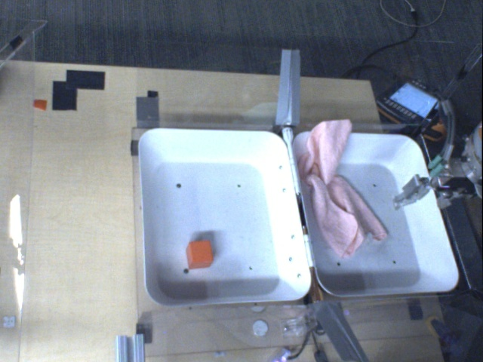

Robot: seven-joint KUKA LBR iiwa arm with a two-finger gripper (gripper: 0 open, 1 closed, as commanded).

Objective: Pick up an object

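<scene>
1. An orange block [200,254] is seen lying in the left bin [158,202], near its front-left corner.
2. A pink cloth [336,191] is draped over the right bin's [423,277] left wall.
3. The gripper [407,192] is held above the right bin's right side, apart from the cloth; whether its fingers are spread cannot be told.

No text, label, brand, number or sign can be read anywhere. A small lit screen [412,99] is seen beyond the right bin [423,277] — its face glows pale blue, but whatever is displayed on it is too small and blurred to be made out. Black patches [74,87] and a small orange mark [40,105] are set on the bench [75,225] at the far left — plain shapes, with no lettering borne on them.
</scene>
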